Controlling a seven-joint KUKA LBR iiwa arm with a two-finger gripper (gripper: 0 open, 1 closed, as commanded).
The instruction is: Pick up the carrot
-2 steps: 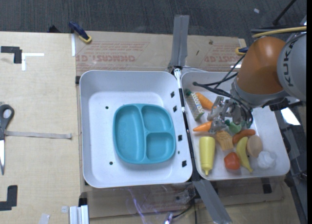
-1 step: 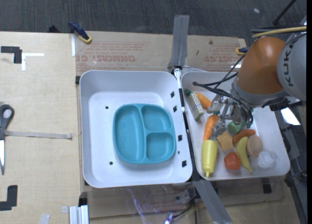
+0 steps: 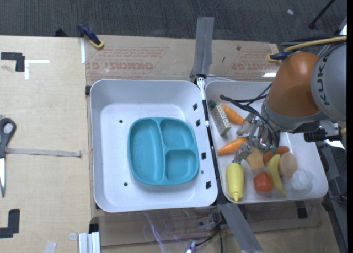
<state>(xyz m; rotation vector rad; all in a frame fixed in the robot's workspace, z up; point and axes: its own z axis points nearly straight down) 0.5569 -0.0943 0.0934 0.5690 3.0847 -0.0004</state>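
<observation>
With the claw [image 3: 255, 139] at the carrot [image 3: 231, 146] near the right bin's [image 3: 314, 188] left wall, its opening indiscernible, close across the carrot's width.

Two white bins [image 3: 99, 152]; one blue tray [image 3: 164, 150]; two carrots [image 3: 230, 146]; one corn cob [image 3: 235, 179].

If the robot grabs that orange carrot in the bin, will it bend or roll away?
The carrot looks like stiff toy plastic, so it probably won't bend. Its round, tapered shape could roll or slip from the gripper. Probably light. Neighbours like the yellow corn may get nudged.
</observation>
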